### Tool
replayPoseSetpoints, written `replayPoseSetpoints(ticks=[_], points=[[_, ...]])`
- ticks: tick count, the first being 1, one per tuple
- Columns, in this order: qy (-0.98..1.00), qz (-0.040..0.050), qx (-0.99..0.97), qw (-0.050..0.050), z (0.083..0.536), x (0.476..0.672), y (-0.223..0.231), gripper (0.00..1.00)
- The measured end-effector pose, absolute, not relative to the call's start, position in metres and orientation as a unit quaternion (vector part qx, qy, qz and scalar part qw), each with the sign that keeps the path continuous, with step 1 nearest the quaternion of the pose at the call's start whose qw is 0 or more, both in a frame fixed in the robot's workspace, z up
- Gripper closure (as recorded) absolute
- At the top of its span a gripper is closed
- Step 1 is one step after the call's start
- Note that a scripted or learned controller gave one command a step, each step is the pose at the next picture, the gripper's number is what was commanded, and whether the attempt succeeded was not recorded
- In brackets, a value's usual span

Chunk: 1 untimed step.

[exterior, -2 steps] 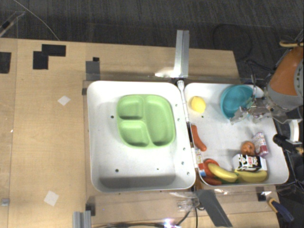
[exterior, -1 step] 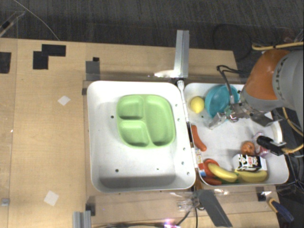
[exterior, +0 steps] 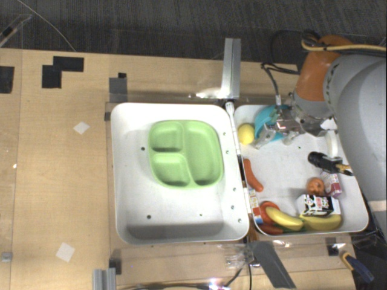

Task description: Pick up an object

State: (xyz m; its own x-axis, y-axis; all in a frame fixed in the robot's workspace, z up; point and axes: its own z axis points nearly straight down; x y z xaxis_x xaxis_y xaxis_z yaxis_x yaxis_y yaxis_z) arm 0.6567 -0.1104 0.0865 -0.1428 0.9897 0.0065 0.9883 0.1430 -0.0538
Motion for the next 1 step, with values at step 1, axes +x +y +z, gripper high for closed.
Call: replayPoseSetpoints(ticks=[1], points=[[-0.719, 0.0213, -0.695, 0.017, 0.086, 0.6566, -0.1063, 0.0]])
